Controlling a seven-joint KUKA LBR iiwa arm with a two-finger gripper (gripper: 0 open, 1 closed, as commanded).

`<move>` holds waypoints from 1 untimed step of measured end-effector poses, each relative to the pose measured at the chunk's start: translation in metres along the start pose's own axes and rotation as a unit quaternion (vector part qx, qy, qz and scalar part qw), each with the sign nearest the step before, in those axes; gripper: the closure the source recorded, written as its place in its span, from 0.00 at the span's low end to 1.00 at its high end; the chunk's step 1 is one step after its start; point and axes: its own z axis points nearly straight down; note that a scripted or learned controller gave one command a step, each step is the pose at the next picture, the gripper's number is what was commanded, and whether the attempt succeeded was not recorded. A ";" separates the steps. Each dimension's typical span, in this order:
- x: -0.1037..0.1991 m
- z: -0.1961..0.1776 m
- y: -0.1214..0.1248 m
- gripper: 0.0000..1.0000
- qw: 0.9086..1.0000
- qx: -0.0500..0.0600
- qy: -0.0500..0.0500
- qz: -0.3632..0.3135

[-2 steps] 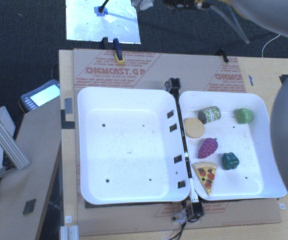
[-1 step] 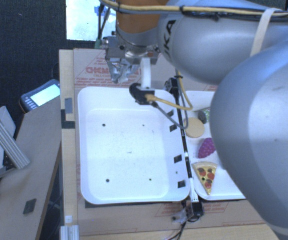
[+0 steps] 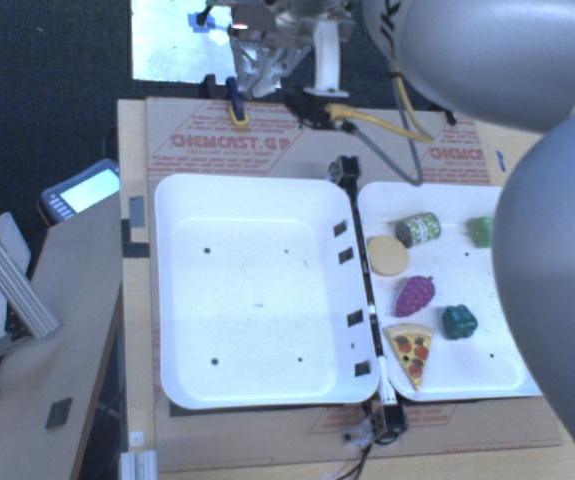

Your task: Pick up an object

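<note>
Two shallow white bins sit side by side on the bench: the left bin (image 3: 252, 298) and the right bin (image 3: 467, 368), divided by a dark hinged strip with clips.

Gripper: the gripper (image 3: 252, 68) hangs at the top of the camera view, beyond the far edge of both bins, over a brown cardboard sheet (image 3: 227, 143). Its fingers are blurred against the wrist hardware; whether they are apart or together cannot be told, and nothing is seen between them. A yellow cable (image 3: 387, 125) trails from the wrist toward the right bin.

Task objects, all in the right bin and well apart from the gripper:
- green-labelled can (image 3: 418, 229), lying on its side near the far wall;
- tan round disc (image 3: 387, 256), just beside the can;
- purple grape bunch (image 3: 415, 293), mid-bin;
- dark green pepper-like piece (image 3: 458, 321);
- pizza slice (image 3: 410, 352), near the dividing strip;
- light green item (image 3: 481, 231), partly hidden by the arm.

Clearance: the grey arm body (image 3: 547, 248) overhangs the right side of the right bin.

Markings: the cardboard reads "CHEMCAST" in red, then letters I cannot make out. The can label is too small to read.
</note>
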 end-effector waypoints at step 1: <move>0.001 -0.123 -0.001 1.00 1.000 0.000 0.000 -0.001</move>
